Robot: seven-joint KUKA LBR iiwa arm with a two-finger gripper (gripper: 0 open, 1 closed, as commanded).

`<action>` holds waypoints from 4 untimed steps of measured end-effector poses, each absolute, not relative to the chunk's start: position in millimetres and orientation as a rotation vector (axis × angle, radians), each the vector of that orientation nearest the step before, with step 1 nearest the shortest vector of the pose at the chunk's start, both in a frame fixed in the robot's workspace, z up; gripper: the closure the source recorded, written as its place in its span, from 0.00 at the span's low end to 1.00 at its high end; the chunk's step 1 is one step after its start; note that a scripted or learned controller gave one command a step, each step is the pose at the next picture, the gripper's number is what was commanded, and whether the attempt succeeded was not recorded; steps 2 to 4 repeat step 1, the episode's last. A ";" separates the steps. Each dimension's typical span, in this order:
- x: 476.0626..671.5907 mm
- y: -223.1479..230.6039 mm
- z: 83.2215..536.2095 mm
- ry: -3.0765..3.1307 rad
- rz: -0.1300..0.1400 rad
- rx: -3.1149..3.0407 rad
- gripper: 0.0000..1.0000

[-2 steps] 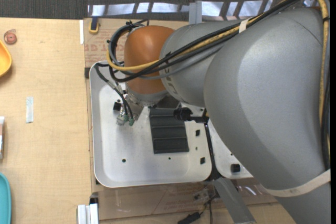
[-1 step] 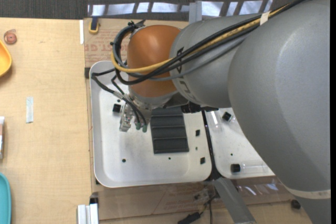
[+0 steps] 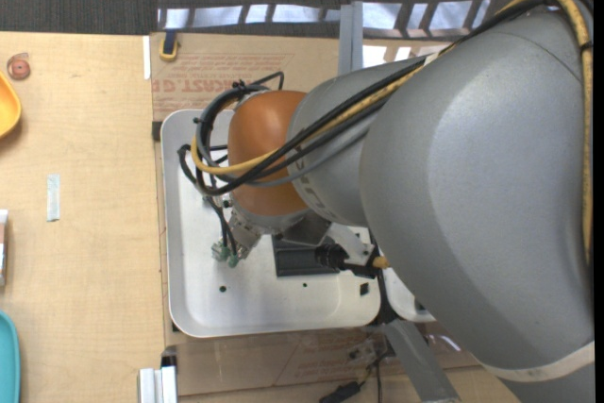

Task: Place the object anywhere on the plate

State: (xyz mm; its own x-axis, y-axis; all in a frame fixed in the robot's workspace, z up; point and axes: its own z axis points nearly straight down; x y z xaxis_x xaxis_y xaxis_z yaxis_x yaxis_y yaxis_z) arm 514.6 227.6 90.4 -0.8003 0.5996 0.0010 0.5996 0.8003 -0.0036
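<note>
You can see the big grey arm reaching low over the white bin, and its orange band covers most of the middle. The gripper is hidden under the wrist — you cannot tell its state. The object and the plate are hidden too, so nothing looks placed yet. The bin's walls are close to the wrist; more bare floor lies at the near side.

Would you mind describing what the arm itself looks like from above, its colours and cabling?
The arm is bulky, with smooth rounded grey casings. An orange band sits above the wrist. Black and yellow cables run along the outside and loop around the orange section. Below it, over the white bin, are a black block and a small green part.
</note>
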 end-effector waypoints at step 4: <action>549.8 216.1 91.3 -3.134 0.000 -0.223 0.00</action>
